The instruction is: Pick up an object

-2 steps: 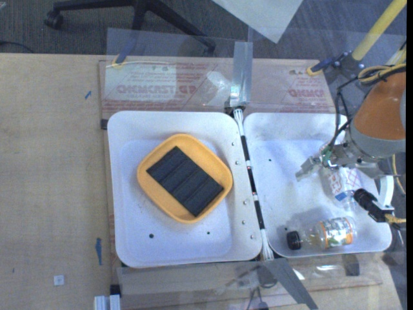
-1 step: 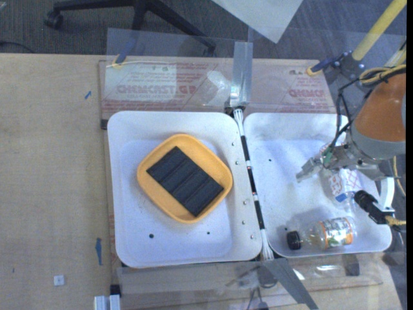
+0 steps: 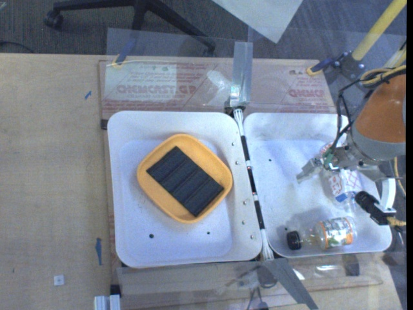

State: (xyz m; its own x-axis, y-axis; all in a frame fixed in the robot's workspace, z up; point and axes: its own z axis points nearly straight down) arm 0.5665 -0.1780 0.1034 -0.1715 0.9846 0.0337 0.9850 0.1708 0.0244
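We see two white bins [image 3: 129, 141] on a tan wooden counter [image 3: 45, 173]. In the left bin lies a yellow-orange tray [image 3: 150, 185] carrying a black ribbed panel [image 3: 185, 181]. In the right bin, a clear bottle [image 3: 324, 232] shows amber liquid, a black cap and a colourful label. The arm [image 3: 382, 118] is grey with an orange band.

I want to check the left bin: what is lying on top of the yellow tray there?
A dark ribbed rectangular pad lies flat on the yellow tray, covering its middle. The tray surface under the pad is hidden.
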